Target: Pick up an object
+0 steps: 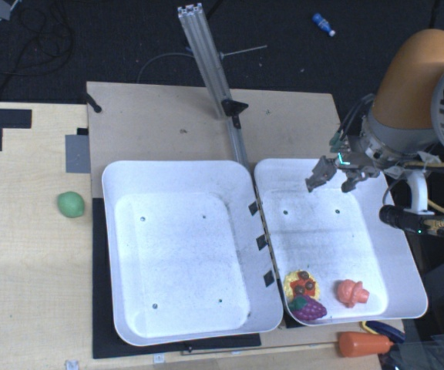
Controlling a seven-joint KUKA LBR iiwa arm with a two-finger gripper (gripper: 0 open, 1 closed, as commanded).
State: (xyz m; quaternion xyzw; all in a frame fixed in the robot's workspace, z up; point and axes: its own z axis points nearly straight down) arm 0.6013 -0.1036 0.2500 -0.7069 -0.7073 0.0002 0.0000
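Observation:
My gripper (335, 179) hangs open over the far end of the right bin (326, 230), with nothing between its two dark fingers. At the near end of that bin lie a yellow and purple toy with red spots (304, 293) and, to its right, a pink-orange toy (351, 292). Both toys sit well below the gripper in this view, apart from it. The grey arm with its orange band (411, 75) comes in from the right.
The left bin (179, 253) stands beside the right one. A green ball (71, 204) rests on the bench to the left. An orange object (363, 344) lies outside the right bin's near edge. A metal rail (210, 60) slants toward the bins' far side.

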